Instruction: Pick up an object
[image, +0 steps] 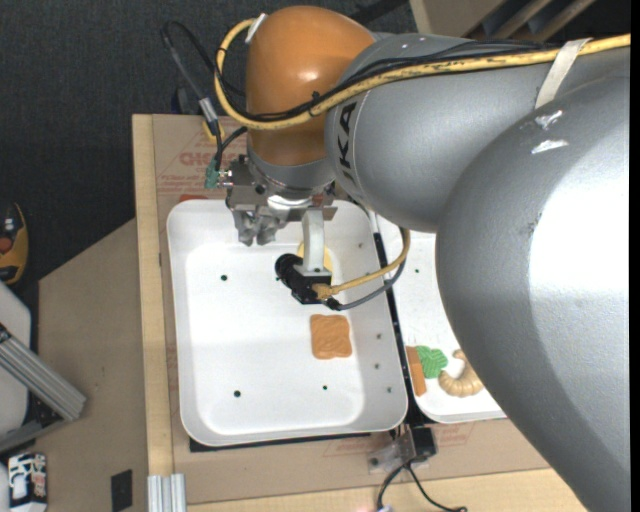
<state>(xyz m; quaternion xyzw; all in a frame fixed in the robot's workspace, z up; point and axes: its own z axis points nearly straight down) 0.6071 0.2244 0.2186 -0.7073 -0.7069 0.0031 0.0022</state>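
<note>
Gripper (254, 238) hangs low at the far edge of the shallow white plastic bin (205, 330) on the view's left, about midway along that edge. Whether it is released or clenched cannot be told from this angle, and nothing is seen held.

Nearest candidate: a flat orange-brown square piece (331, 337) lying on the same bin's floor close to its right wall, nearer the near edge than the far one. It is well apart from the gripper, toward the near right corner. The piece is almost square, so no long axis governs approach.

A green, orange and cream cluster (440, 370) lies in the second bin (470, 408), against its near left corner.

Judgement: the coming move calls for travel toward the near right corner before descent.
</note>
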